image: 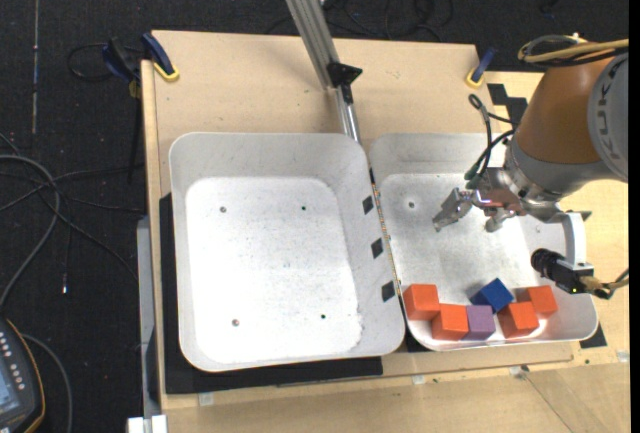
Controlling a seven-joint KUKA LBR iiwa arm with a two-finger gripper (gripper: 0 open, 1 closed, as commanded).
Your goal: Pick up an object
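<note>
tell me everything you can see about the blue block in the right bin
The blue block is a small cube-like piece with a matte, solid blue surface, possibly foam or painted wood. It lies in the right bin, near its front edge, turned at an angle so one corner points forward. It sits among a cluster: the purple block just in front, orange blocks beside it, seemingly touching. The gripper hangs well behind it, apart.

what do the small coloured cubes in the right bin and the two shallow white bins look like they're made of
The small orange, blue and purple cubes have flat, even, matte colour with crisp edges, so likely painted wood or foam; the picture cannot settle which. The shallow white bins look like thin moulded plastic: rounded corners, smooth rolled rims, a faint sheen, with dark speckles on the floors.
</note>
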